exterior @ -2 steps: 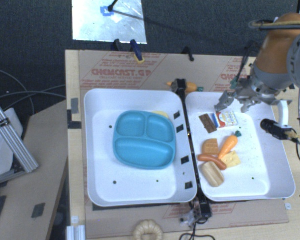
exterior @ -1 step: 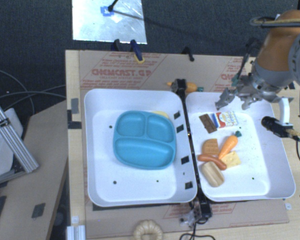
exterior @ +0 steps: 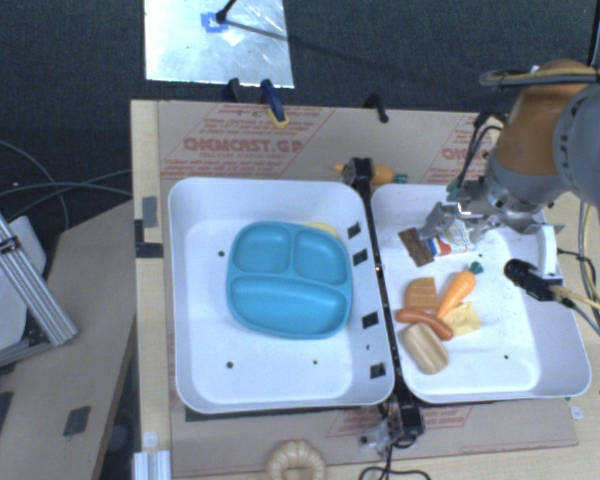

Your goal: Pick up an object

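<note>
One small red-white-blue packet

Overhead, slanted — both bins

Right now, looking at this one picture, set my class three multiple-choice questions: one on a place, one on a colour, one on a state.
1. Where does the divided plate lie?
A left bin
B right bin
C bare bench

2. What colour is that plate?
A red
B blue
C green

3. How does the carrot lie?
A standing upright
B inside the plate
C flat on the floor of the right bin

Answers: 1 A, it sits inside the left bin. 2 B, it is light blue. 3 C, it lies slantwise beside the sausage.
</note>
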{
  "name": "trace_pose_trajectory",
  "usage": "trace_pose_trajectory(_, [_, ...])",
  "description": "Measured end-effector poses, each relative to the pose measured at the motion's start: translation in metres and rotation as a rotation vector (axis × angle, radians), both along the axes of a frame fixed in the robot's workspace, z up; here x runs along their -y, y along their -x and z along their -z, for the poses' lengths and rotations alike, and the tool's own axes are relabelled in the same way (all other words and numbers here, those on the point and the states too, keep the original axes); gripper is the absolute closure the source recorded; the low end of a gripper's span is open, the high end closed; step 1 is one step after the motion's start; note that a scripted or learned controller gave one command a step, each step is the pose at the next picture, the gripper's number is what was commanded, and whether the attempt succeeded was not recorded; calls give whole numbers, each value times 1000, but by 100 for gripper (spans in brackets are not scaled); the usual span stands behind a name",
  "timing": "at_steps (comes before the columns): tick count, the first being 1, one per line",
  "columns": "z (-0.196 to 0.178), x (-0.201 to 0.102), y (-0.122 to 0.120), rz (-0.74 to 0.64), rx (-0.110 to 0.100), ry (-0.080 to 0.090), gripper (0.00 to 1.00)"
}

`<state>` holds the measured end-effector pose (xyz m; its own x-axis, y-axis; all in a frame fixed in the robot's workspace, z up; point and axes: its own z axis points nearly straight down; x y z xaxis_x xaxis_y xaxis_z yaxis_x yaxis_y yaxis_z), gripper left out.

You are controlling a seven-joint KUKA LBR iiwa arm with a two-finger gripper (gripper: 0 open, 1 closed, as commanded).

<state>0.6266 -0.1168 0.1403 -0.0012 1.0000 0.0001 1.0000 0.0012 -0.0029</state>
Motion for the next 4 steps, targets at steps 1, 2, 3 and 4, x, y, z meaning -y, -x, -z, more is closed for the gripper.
trace_pose_trajectory(1, [48,1,-2,0,8,4,0])
trace_pose_trajectory(2, [32,3,-5,1,20,8,100])
trace_pose_trajectory(3, [-12,0,-4,-2,7,0,100])
trace_pose_trajectory(4, [-58,5,-11,-3,8,1,100])
